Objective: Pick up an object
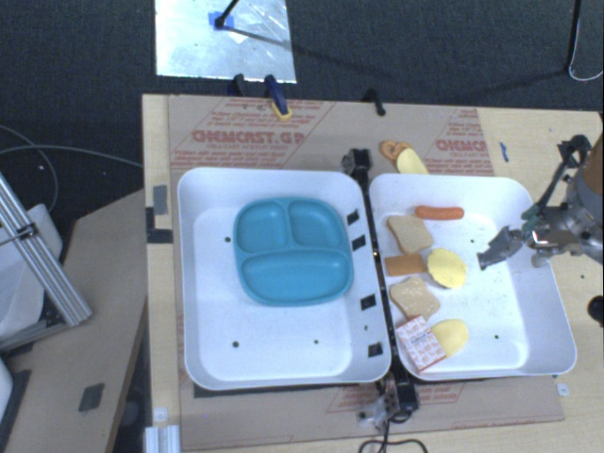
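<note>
Over in the right white bin [543, 343], toy food clusters along its left edge — an orange sausage [440, 213] near the far edge, a tan bread slice [411, 233] below it, a round yellow piece [447, 268], a second toast slice [415, 298], a red-and-white packet [421, 343] and a yellow lemon-like piece [450, 334] toward the near-left corner. The gripper [494, 252] hangs just right of the yellow round, grasping nothing; open or closed, I cannot tell. The left white bin [212, 347] carries a blue divided plate [292, 252] at centre.
</note>
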`<state>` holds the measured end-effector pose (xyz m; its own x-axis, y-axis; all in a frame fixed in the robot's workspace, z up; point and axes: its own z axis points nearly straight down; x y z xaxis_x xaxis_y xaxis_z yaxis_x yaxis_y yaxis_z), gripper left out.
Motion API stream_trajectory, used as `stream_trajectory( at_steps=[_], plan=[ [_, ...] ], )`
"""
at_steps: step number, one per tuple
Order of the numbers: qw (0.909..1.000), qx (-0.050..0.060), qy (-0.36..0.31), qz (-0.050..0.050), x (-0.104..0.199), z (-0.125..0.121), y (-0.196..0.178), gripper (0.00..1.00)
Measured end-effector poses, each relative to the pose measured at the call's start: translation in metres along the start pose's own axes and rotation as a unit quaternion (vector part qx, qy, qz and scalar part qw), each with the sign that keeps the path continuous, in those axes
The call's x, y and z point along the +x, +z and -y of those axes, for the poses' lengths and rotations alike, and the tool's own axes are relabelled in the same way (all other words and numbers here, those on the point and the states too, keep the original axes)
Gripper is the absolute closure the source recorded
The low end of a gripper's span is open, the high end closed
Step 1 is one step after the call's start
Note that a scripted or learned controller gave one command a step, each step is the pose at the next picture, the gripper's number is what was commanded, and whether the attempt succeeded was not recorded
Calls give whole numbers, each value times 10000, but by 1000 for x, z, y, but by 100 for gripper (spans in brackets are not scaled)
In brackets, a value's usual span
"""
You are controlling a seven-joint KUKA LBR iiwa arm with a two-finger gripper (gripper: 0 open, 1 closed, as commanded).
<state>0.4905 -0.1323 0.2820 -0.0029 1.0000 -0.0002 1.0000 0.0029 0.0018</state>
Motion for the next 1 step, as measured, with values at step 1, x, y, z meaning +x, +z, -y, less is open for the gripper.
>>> stream_trajectory(
  at_steps=[1],
  plan=[
    [10000, 23, -39, -20, 74, 4, 51, 0]
  ],
)
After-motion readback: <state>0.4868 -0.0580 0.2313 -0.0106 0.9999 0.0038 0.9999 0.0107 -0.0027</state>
